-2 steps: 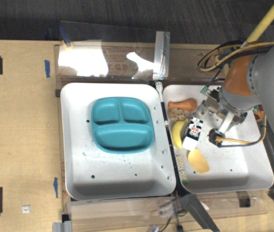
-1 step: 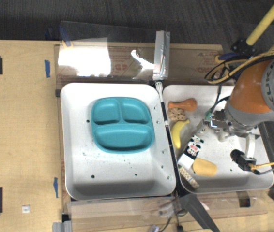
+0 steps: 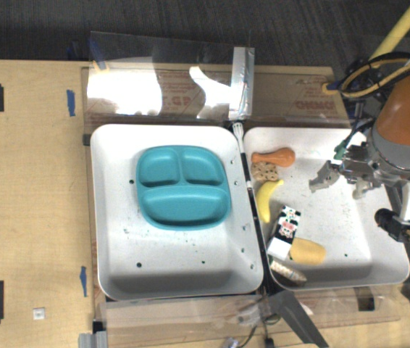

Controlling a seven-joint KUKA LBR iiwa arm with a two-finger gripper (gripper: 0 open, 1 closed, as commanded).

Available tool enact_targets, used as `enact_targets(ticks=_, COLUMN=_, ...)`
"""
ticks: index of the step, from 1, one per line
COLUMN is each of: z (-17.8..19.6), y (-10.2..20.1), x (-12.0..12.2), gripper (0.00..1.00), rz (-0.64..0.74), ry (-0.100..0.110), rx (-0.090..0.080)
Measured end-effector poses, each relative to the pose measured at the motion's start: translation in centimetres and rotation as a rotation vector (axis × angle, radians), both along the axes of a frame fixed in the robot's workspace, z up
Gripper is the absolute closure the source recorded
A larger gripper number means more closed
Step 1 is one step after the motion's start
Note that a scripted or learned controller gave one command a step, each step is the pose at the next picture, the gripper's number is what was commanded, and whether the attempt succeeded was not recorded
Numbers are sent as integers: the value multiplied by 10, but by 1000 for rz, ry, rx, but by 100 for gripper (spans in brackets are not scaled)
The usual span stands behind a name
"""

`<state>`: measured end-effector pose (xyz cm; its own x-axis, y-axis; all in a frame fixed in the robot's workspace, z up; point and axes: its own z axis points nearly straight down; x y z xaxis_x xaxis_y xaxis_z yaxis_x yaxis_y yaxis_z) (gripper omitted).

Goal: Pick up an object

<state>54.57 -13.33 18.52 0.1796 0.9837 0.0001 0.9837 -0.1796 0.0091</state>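
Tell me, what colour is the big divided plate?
Teal blue plate, seen in the camera view.

Worktop (image 3: 31, 194) of tan board with black corner marks and blue tape tabs. Directly on it, two white bins side by side and touching: left bin (image 3: 118, 252), right bin (image 3: 335, 256).

bare floor runs through the right bin's (image 3: 390, 263) middle and right; banana (image 3: 265, 200), carrot (image 3: 274, 157) and other toys crowd its left wall.
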Motion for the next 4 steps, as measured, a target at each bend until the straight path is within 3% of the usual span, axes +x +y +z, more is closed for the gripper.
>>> enact_targets(ticks=1, z=-97, y=37, x=54, gripper=0, rz=81, ry=0, rx=-1)
enact_targets(ticks=2, z=-86, y=38, x=108, gripper=0, rz=272, ry=6, rx=-1)
enact_targets(ticks=3, z=-99, y=15, x=122, gripper=0, rz=310, ry=7, rx=-1)
enact_targets(ticks=4, z=-87, y=15, x=121, gripper=100, rz=313, ry=11, rx=-1)
